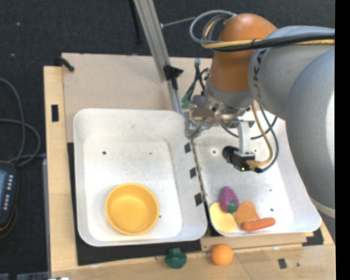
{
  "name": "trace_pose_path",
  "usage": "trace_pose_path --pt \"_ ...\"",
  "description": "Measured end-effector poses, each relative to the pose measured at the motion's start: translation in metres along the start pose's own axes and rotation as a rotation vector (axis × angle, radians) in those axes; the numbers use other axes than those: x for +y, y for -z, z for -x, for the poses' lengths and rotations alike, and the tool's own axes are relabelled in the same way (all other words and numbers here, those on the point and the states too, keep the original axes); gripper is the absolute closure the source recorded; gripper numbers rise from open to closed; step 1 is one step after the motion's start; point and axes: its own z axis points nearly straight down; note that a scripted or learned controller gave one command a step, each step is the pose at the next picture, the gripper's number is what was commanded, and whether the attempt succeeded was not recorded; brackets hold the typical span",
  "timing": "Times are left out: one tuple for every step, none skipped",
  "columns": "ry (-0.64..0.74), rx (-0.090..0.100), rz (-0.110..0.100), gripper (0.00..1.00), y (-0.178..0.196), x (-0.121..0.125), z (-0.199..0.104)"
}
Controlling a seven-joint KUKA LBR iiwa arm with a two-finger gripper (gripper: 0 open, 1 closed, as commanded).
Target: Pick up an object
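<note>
Arm (291, 80) reached in from the right of the frame, orange band uppermost. Its working end hung over the upper left corner of the right bin (216, 156), close against the divider between the two bins. The jaws were masked by the wrist hardware; could not tell whether they stood apart or together. Nothing was seen held between them.

Right bin, lower left corner: a cluster of four small items lying together.
- purple piece (228, 198) at the top of the cluster
- pale yellow disc (220, 219) below it, near the bin's rim
- orange chunk (245, 212) just right of the purple piece
- red-orange stick (258, 224) lying flat along the lower edge, touching the orange chunk

All were well apart from the jaws.

Left bin (87, 121): yellow bowl (132, 207) sat upright in the lower middle.

Tabletop (105, 80), below the bins: orange ball (221, 254) and a small green object (175, 258), near each other, outside both bins.
</note>
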Motion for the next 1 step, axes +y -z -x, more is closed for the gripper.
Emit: trace_pose_path --pt "0.001 0.001 0.002 1.0 0.0105 0.0055 -0.0519"
